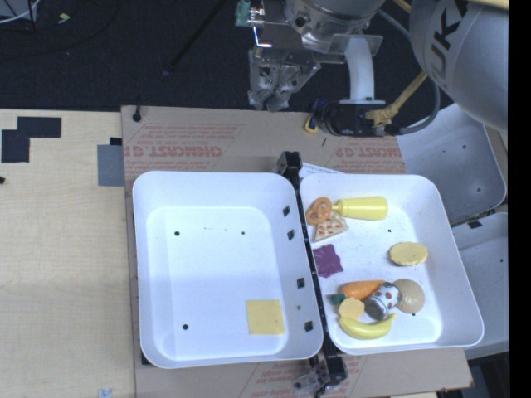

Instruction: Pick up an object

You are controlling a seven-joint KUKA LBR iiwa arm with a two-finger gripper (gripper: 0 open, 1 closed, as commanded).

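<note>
Camera view, yellow bottle lying crosswise, cap rightward

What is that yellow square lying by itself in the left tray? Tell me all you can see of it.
The yellow square looks like a thin, flat toy cheese slice, pale yellow, plain and smooth, probably plastic. It lies flat on the floor of the left bin, near the corner closest to the camera and to the divider between the bins. Its edges sit roughly parallel to the bin walls. Nothing touches it except the bin floor.
</note>
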